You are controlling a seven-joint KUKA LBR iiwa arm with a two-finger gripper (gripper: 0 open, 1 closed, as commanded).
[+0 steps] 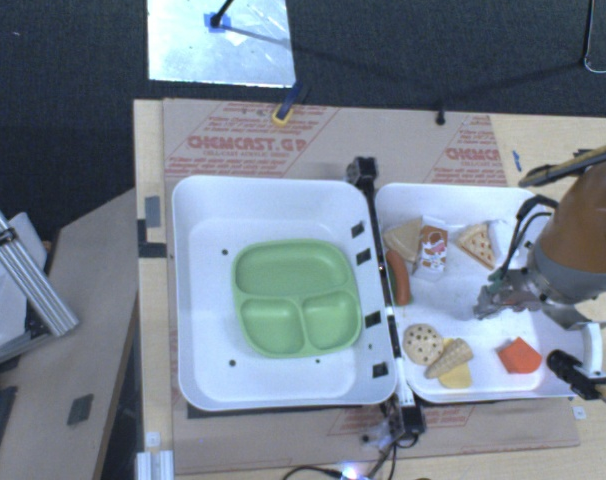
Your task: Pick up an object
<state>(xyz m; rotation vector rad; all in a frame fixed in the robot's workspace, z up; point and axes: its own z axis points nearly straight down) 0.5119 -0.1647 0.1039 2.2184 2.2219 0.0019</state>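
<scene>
Several toy food pieces lie scattered in the right bin (pixel 503 196), where my claw (pixel 495 300) hangs low over bare white floor near the middle; whether it is open or closed I cannot tell, since it reads as a dark tangle under my grey wrist. Nearest candidates: an orange block (pixel 520 356) just below and right, a pizza-like wedge (pixel 476 243) just above, a small red-and-white carton (pixel 433 249) further left. A round cookie (pixel 418 342) and a yellowish wedge (pixel 451 359) sit at the front-left corner, a red sausage-like stick (pixel 399 276) along the left wall. I judge all of these light, stiff plastic, smooth and apt to skid. The orange block looks the best bet, taken across its short flat sides; the thin wedges lie flat and offer little edge. My arm hides the bin's right wall and whatever sits beneath it. The left bin (pixel 198 298) holds a green divided plate (pixel 293 298). What the carton depicts is, perhaps, too small to read.
</scene>
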